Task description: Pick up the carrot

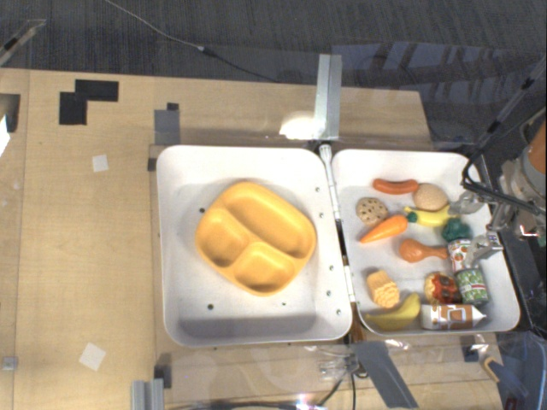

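Bottle (451, 317) at front; carrot (385, 228) orange w/ green top; hand (500, 229) state unclear.

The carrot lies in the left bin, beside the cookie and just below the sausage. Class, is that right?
Not quite. The carrot lies in the right bin, not the left one; the left bin holds the yellow divided plate. The rest stands: the carrot is beside the cookie and below the sausage, as the camera view shows.

1. A robot lab: a wooden bench (77, 254) holds two white bins (248, 327) on metal brackets (327, 92).
2. Black marker squares (85, 99) at upper left; loose cables (333, 383) along the bottom edge.
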`<state>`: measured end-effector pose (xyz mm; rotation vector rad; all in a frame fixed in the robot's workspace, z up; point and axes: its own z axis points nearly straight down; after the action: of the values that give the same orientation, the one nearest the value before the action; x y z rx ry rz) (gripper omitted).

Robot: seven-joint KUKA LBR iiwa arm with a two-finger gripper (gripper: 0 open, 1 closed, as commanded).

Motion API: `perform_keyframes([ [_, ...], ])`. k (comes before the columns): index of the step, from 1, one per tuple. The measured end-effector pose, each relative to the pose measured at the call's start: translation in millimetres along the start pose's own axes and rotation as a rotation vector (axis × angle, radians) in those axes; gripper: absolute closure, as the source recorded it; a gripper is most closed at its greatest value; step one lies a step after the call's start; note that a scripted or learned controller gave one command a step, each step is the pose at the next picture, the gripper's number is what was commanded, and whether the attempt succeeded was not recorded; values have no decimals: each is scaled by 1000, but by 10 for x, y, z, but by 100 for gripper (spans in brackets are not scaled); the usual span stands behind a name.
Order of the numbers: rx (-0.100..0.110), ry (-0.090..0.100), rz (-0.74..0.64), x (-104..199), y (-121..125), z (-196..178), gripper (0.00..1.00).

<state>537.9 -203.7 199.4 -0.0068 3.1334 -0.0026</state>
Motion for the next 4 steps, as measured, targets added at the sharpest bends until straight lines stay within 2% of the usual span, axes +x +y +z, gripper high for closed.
perform_keyframes([
  [1, -5, 5, 70, -204, 737, 728, 0],
  [2, 0, -14, -87, -556, 1132, 1067, 0],
  [3, 1, -16, -85, -683, 1212, 1060, 0],
  [4, 0, -18, -59, -406, 1179, 1060, 0],
])
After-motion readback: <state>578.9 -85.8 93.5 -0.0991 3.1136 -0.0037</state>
